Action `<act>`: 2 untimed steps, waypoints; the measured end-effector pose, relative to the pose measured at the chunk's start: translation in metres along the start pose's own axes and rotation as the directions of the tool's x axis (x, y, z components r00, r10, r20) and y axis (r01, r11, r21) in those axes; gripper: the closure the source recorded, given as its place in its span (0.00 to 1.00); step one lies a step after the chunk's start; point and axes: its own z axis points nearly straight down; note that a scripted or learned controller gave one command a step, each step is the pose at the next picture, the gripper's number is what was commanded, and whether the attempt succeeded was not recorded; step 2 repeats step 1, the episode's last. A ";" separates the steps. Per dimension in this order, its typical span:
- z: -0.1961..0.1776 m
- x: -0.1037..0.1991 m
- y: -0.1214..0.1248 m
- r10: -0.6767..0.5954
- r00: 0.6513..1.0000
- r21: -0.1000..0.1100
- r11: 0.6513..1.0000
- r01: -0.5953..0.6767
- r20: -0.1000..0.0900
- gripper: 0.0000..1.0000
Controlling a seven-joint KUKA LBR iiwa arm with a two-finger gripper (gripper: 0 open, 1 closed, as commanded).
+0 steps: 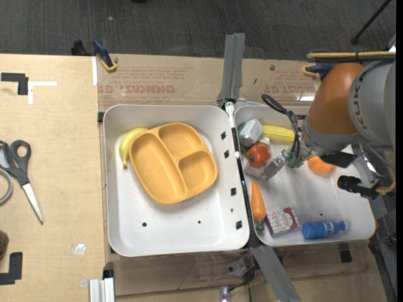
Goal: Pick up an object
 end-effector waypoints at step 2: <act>0.000 -0.024 0.044 0.142 0.990 0.000 0.990 -0.142 0.001 0.00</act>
